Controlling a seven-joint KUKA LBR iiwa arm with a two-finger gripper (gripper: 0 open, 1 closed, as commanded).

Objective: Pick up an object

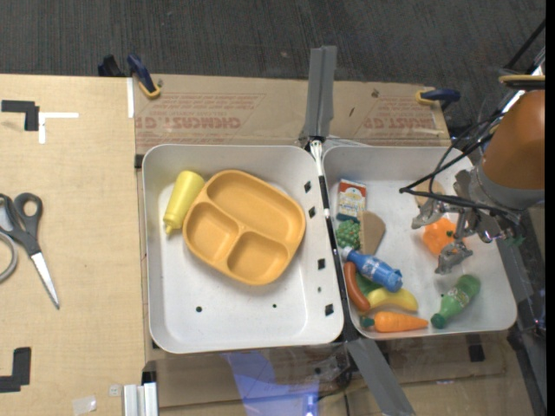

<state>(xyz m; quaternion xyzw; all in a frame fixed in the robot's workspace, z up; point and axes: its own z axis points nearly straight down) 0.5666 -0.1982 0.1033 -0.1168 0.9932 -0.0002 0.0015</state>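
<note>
My gripper (440, 237) hangs over the right side of the right bin (499, 323), below the arm's orange band (520, 141). Its fingers (453, 256) stand apart, open, on either side of an orange toy (437, 236) that lies on the bin floor. I cannot see the fingers pressing on it. Near it lie a green bottle (456, 299), a carrot (399, 322), a banana (395, 299), a blue bottle (375, 269), a red pepper (353, 286), a brown piece (373, 230) and a green-and-white carton (350, 214).
The left bin (165, 319) holds a yellow divided plate (243, 225) with a yellow bottle (181, 199) beside it. Scissors (30, 241) lie on the wooden bench at the far left. Cables (451, 167) run from the arm over the right bin's back corner.
</note>
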